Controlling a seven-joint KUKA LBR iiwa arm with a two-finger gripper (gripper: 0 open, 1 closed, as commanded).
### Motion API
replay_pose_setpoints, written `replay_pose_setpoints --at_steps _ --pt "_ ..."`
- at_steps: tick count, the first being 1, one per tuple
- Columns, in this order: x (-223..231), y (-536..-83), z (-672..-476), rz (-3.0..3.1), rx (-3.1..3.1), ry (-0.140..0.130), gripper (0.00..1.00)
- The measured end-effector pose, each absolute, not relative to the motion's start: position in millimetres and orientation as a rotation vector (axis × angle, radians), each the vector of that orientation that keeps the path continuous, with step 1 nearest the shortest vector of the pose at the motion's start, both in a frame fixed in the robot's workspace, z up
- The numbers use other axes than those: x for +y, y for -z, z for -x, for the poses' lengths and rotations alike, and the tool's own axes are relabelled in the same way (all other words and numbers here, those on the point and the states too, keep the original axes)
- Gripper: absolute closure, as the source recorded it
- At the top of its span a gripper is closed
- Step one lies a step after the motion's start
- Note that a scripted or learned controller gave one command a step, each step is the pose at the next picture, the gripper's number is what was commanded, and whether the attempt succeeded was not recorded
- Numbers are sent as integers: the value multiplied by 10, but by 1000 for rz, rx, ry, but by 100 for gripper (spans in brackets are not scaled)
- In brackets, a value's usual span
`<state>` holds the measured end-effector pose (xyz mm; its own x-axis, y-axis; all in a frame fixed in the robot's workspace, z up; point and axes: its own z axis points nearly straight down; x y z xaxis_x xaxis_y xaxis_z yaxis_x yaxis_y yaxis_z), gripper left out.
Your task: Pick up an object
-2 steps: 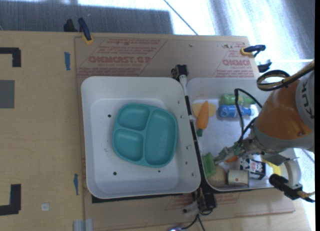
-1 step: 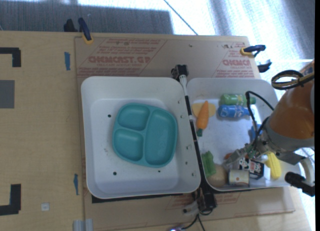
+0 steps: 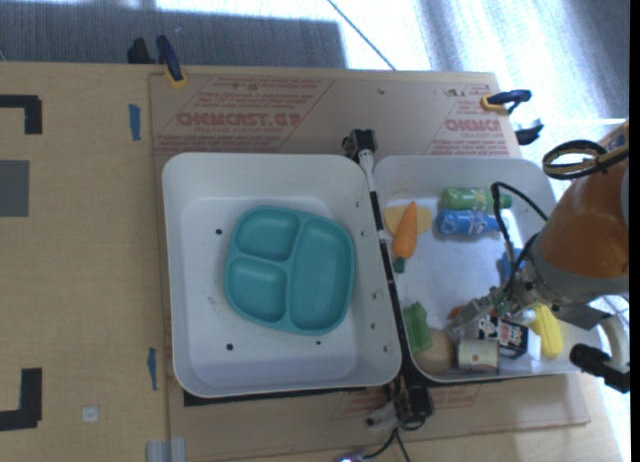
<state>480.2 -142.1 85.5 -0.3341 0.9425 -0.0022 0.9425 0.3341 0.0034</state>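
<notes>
The claw (image 3: 478,308) is low in the right shallow white bin (image 3: 440,178), among a small white cup (image 3: 477,353) and a yellow banana-shaped toy (image 3: 547,331). It is blurry, maybe touching something. A smooth teal divided plate (image 3: 291,269) lies in the left white bin (image 3: 190,250).

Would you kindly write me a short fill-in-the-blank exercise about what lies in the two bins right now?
1. The teal divided plate lies in the ____ bin of the camera view.
2. The plate has ____ compartments.
3. The carrot in the right bin is coloured ____.
4. The green bottle lies right next to a ____ bottle.

Missing words: left; three; orange; blue
</notes>
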Motion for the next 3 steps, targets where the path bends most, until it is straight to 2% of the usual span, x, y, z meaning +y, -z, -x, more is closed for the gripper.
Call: replay_pose_setpoints --at_steps 1,2,3 --pt "-1443 -858 -4810 -1365 2825 -4 0" --pt "-1445 -969 -4826 -1364 2818 -5 100" --pt "-1048 -1209 -5583 -1135 2925 -2 100"
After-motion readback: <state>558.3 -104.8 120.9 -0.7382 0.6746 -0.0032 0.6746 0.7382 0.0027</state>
